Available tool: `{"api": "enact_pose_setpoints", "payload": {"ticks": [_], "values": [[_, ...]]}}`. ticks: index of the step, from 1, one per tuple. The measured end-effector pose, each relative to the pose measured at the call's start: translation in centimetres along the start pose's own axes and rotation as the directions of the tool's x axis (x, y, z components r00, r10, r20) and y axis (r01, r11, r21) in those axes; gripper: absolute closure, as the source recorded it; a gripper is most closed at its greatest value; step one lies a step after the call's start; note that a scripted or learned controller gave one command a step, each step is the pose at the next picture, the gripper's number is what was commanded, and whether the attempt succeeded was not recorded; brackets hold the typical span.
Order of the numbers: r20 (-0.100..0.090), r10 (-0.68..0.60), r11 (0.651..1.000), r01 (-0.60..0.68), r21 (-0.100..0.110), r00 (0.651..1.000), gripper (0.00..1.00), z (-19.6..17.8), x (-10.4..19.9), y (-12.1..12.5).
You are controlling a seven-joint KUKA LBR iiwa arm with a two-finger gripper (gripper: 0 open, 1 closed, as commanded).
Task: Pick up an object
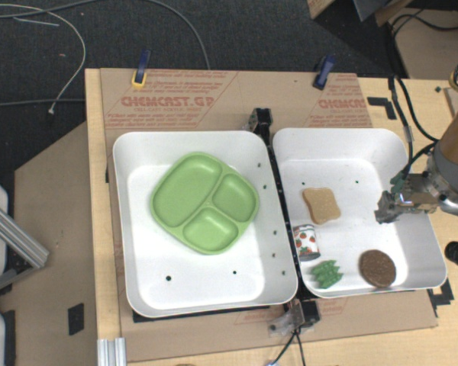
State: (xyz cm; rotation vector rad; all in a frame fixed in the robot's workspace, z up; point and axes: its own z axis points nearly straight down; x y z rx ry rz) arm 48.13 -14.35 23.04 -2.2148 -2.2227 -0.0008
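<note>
The right bin (343, 145) holds a tan slice of bread (320, 204), a small red and white can (306, 242), a green leafy toy (327, 273) and a round brown cookie (377, 268). My gripper (391, 207) hangs over the right side of this bin, to the right of the bread and above the cookie. Nothing shows between its fingers. The arm reaches in from the right edge.
A green sectioned plate (204, 202) lies in the left bin (137, 227). Black clamps sit at the joint between the bins, at the back (260, 119) and at the front (301, 311). Cables run across the dark floor behind the bench.
</note>
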Motion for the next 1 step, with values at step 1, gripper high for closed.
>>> {"api": "enact_pose_setpoints", "payload": {"ticks": [1], "values": [[-0.001, -0.004, 1.0, 0.004, -0.002, 1.0, 1.0, -0.84, 5.85, 0.43]]}}
